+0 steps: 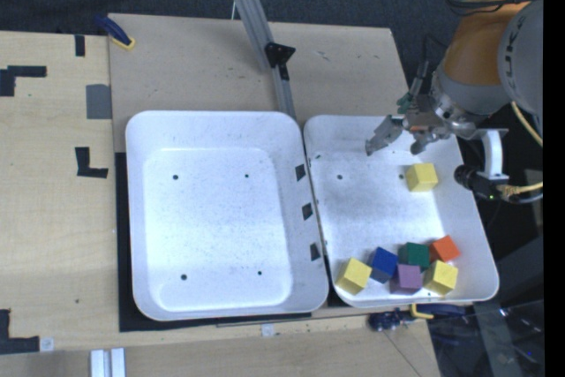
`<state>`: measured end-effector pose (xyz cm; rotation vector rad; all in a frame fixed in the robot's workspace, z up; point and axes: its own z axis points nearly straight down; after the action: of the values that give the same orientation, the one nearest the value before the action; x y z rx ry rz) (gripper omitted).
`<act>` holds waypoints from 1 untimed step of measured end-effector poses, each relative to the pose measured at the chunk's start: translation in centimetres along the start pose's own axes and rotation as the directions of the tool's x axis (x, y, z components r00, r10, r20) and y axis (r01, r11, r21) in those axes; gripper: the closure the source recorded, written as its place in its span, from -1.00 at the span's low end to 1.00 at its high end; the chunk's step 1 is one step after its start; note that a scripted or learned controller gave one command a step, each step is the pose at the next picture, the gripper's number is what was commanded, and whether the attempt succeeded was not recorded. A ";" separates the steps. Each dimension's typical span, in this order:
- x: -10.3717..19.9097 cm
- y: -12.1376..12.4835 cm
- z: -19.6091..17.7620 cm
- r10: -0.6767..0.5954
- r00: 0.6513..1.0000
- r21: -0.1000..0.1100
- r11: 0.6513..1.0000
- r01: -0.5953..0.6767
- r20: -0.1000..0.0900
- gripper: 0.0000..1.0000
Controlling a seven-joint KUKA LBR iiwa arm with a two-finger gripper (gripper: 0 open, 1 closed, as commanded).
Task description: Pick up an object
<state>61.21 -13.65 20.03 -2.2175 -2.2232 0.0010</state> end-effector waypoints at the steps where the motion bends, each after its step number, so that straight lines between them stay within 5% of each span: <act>1: 0.0 0.0 0.0 0.000 1.000 0.000 1.000 0.000 0.000 -1.00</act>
<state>61.21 -13.65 20.03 -2.2177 -2.2232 0.0008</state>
